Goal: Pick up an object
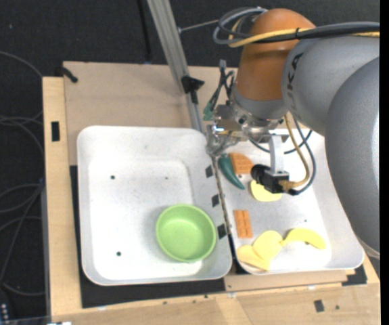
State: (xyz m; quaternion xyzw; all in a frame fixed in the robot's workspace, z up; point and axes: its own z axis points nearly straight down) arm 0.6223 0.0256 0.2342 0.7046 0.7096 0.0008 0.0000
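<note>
My gripper (222, 143) hangs over the top left corner of the right bin (329, 212), close to the wall between the two bins. Just below it lies a dark green curved object (233, 172), with an orange piece (243, 162) beside it. A pale yellow piece (265, 193) rests a little further right, partly under a black part of the tool. An orange block (243, 223) lies near the divider. I cannot see anything held in the gripper.
A green bowl (186, 232) sits in the left bin (113, 181) at its front right. Yellow pieces (262, 249) and a yellow crescent (306, 237) lie at the right bin's front. A metal strut (170, 39) slants up behind the bins.
</note>
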